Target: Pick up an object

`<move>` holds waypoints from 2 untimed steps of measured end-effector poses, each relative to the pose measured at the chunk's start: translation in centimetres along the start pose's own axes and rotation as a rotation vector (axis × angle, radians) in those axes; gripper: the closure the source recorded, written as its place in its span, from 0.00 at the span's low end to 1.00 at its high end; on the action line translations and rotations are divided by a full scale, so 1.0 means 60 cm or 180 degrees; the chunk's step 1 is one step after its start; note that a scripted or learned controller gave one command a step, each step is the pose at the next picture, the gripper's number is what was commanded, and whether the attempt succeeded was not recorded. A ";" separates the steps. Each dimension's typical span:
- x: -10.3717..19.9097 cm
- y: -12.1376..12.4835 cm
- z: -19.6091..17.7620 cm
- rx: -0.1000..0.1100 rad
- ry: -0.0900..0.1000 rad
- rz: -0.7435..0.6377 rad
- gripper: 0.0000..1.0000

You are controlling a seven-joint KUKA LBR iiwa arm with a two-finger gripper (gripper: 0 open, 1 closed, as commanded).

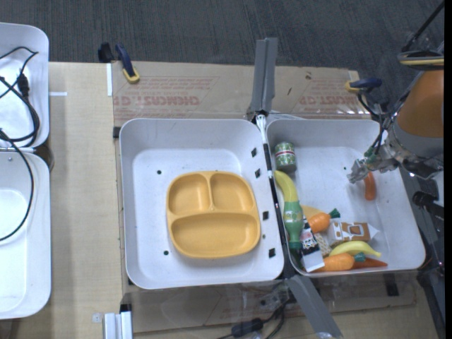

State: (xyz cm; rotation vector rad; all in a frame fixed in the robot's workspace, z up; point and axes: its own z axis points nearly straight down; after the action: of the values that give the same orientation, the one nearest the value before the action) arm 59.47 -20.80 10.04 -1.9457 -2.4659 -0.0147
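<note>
Hand (360,169) sits low over the right bin (321,141), right side, beside a small carrot (369,186) (likely the target). Can't tell if it's open or closed. Other food is piled at the near edge; the yellow plate (212,214) is in the left bin (141,189).

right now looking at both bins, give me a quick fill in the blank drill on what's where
1. The yellow divided plate lies in the ____ bin as the camera sees it.
2. The plate has ____ compartments.
3. The green can stands in the right bin near the ____ wall between the two bins.
4. The gripper sits above the right bin, close to a small ____ carrot.

Missing words: left; three; dividing; orange
</note>
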 end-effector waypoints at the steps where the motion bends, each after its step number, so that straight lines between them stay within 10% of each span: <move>1: 0.000 0.000 0.000 0.0000 0.0000 0.0003 0.00; 2: -0.005 -0.060 0.015 0.0020 -0.0010 0.0573 0.00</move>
State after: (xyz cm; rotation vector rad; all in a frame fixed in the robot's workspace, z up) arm 56.04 -21.94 9.10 -2.1578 -2.2795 -0.0040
